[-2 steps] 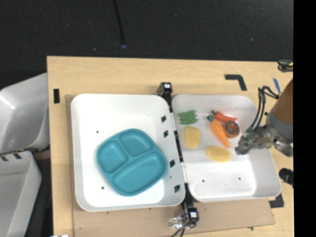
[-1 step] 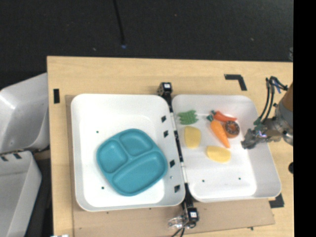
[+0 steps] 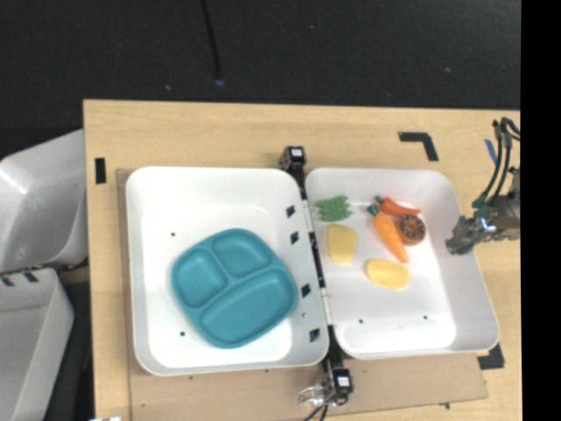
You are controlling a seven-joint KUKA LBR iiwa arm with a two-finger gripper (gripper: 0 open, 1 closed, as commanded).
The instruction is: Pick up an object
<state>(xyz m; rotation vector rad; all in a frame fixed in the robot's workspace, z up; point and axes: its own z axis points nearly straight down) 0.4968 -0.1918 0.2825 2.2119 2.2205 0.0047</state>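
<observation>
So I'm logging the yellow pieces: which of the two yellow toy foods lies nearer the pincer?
The rounded yellow piece, lower right of the pair; the other yellow block lies nearer the bins' divider.

Both bins (image 3: 263,187) look like smooth white plastic with a slight sheen - the blue plate (image 3: 233,287) is matt plastic, the desk (image 3: 219,134) pale unpolished wood, the toy food (image 3: 387,273) smooth plastic.

Single fixed overhead camera, slanted down, both bins (image 3: 131,261) fully framed
</observation>
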